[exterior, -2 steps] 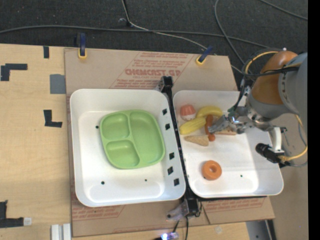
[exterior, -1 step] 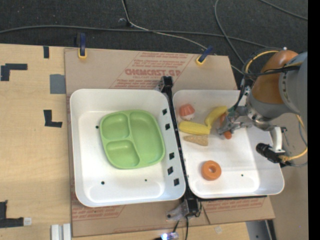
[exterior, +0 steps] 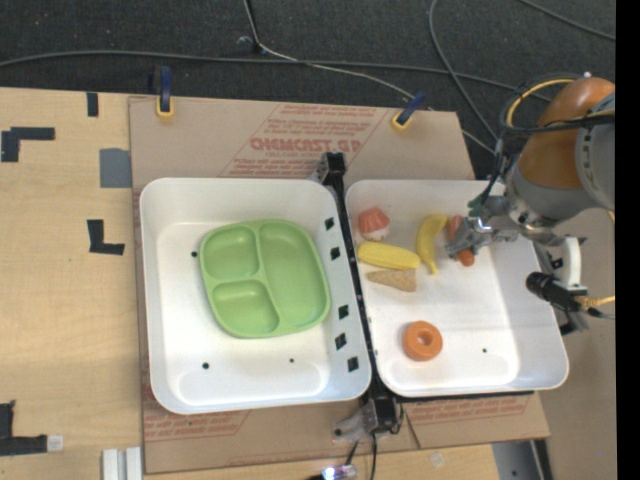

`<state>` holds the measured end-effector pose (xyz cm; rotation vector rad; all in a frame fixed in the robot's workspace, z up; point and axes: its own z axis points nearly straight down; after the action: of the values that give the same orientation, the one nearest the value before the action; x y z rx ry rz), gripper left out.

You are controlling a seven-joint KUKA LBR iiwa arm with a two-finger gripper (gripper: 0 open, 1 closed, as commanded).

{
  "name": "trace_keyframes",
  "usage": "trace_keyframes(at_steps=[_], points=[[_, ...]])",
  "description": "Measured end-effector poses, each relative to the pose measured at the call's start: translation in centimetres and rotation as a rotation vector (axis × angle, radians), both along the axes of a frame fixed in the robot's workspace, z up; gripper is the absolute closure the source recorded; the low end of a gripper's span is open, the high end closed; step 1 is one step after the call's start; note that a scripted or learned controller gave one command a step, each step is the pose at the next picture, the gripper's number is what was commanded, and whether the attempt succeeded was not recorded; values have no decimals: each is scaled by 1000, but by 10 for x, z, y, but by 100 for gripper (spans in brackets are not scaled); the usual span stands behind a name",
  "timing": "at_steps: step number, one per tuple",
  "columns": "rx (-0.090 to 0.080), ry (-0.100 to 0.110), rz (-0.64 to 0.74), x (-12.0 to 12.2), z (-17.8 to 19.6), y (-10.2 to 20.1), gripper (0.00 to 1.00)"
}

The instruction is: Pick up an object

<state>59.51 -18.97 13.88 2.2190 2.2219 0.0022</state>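
The right bin holds several toy foods. A pink-and-red piece lies near its back left. A curved yellow banana sits beside a second yellow piece, and a tan wedge lies just in front of that. An orange ring rests alone toward the front. My gripper is low over the bin's right-middle, just right of the banana. A small red-orange piece sits right at its tip, and I cannot make out whether it is held.
A green divided plate lies in the left bin. A black divider runs between the bins. The arm's orange band and grey wrist hang over the right bin's right rim. Cables cross the dark floor behind.
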Motion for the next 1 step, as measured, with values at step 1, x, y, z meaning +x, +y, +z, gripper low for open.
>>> trace_keyframes(at_steps=[1], points=[[-1, -2, -1, -2, 60, -7, 100]])
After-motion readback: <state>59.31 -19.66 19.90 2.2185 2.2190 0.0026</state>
